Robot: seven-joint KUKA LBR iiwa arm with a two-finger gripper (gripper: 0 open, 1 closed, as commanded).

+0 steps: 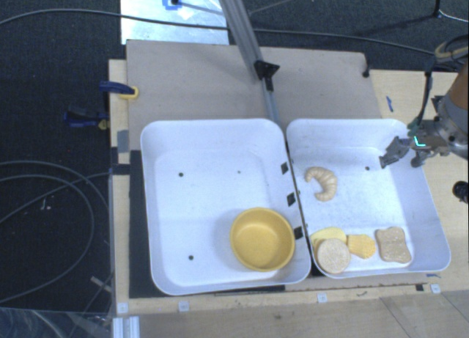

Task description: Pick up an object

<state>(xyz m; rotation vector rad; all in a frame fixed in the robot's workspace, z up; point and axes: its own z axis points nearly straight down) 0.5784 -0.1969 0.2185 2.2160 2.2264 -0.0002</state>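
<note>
At the right edge of your view, the hand [398, 152] hangs over the upper right part of the right bin [425, 215]. Its dark fingers point left and down toward the bin floor, but you cannot tell from this angle whether they are spread or closed, and nothing shows between them.

Below and left of the hand, well apart from it, a pale croissant [322, 182] lies on the right bin's floor near the divider between the two bins. Along that bin's near edge you have a row of food pieces: a round cracker [333, 256] overlapping a yellow slice [330, 236], then a small orange-yellow cheese piece [361, 245] just beside it, then a slice of bread [393, 245] toward the right corner.

Over in the left bin [168, 204], a yellow bowl [262, 238] sits upright near the front right corner, close to the divider. Both bins rest on the tan surface [190, 80].
</note>
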